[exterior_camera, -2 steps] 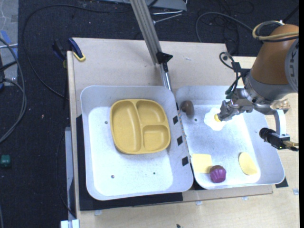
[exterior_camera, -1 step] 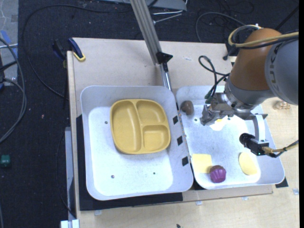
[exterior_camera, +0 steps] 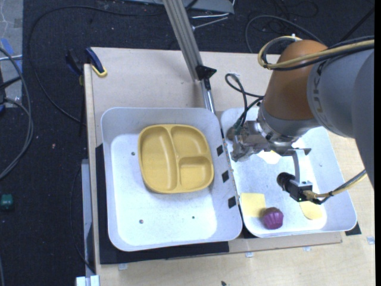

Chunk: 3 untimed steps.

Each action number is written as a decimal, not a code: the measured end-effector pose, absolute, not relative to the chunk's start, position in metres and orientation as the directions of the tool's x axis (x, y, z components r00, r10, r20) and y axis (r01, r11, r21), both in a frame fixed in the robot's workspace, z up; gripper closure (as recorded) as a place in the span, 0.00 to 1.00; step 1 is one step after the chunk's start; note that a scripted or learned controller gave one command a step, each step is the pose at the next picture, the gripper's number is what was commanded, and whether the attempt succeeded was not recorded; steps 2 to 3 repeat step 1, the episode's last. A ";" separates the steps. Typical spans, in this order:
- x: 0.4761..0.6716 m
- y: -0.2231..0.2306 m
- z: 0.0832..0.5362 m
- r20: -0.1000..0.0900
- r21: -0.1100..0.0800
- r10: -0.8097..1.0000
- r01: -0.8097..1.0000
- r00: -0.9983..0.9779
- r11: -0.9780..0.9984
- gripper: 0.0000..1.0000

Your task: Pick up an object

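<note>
Purple ball (exterior_camera: 272, 218) lies beside a yellow block (exterior_camera: 252, 204) in my right bin (exterior_camera: 333, 159), the gripper (exterior_camera: 239, 143) near the divider, its fingers' opening impossible to tell; I judge a descent there risks striking the wall.

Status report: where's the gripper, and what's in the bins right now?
Gripper low at right bin's left wall, nothing seen held. Purple round object, yellow flat square, yellow piece at near edge. Yellow divided plate in left bin.
</note>
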<state>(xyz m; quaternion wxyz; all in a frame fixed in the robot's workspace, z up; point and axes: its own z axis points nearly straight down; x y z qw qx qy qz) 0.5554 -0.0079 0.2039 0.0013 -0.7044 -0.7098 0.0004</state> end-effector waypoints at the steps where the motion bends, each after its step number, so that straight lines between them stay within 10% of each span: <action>1: 0.537 0.042 0.221 0.002 -0.001 1.000 1.000 -0.008 0.008 1.00; 3: 0.537 0.042 0.221 0.002 -0.001 1.000 1.000 -0.008 0.008 1.00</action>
